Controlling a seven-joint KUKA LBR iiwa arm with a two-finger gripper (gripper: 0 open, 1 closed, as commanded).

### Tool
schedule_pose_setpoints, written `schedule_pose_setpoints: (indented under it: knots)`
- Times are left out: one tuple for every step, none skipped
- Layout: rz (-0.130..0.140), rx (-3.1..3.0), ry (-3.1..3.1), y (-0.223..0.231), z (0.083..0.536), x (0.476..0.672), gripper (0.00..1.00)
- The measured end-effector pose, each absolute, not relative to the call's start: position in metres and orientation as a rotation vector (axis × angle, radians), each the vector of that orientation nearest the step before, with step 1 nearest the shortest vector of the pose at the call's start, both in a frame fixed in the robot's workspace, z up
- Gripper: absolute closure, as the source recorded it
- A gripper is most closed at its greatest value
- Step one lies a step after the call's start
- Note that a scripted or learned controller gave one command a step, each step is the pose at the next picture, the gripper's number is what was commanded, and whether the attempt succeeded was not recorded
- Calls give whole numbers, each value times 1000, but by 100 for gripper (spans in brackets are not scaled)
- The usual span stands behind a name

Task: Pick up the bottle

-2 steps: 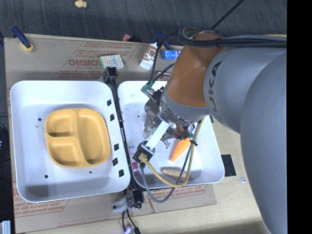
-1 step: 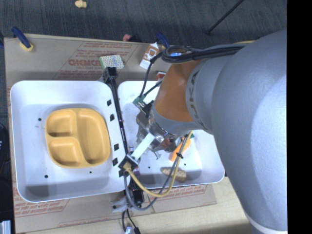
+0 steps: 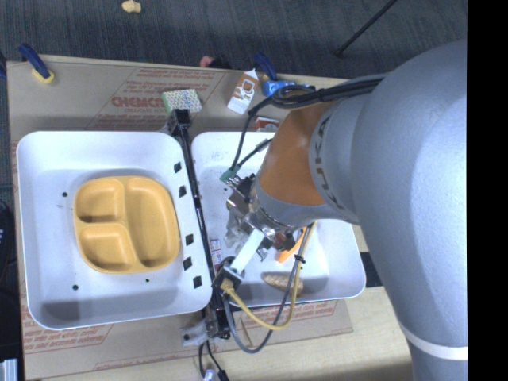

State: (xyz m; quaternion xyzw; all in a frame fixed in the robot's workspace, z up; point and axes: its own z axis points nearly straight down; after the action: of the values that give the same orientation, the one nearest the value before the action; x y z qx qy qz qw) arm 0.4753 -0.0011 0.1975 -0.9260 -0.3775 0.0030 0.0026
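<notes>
Two white bins (image 3: 48,213) sit on cardboard; a yellow tray (image 3: 127,222) fills the left. The gripper (image 3: 238,240) is low in the right bin, its grip unclear.

From my station I count two shallow white plastic bins: the left one (image 3: 36,236) and the right one (image 3: 341,272). In the left bin I see one yellow divided plate (image 3: 127,222) with three compartments. In the right bin I can count one tan, rounded object (image 3: 277,279) and one small orange piece (image 3: 283,255); the grey arm covers most of that bin. On the cardboard sheet behind the bins I count one small white-and-brown carton (image 3: 244,91) and one green-patterned sponge block (image 3: 182,100). Two blue clamps: (image 3: 36,62) and (image 3: 264,66).
</notes>
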Motion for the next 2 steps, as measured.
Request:
schedule_pose_setpoints:
  knots:
    - [5,-2906,-1186,24,217,476,100]
    - [8,-2865,-1275,-1,209,476,100]
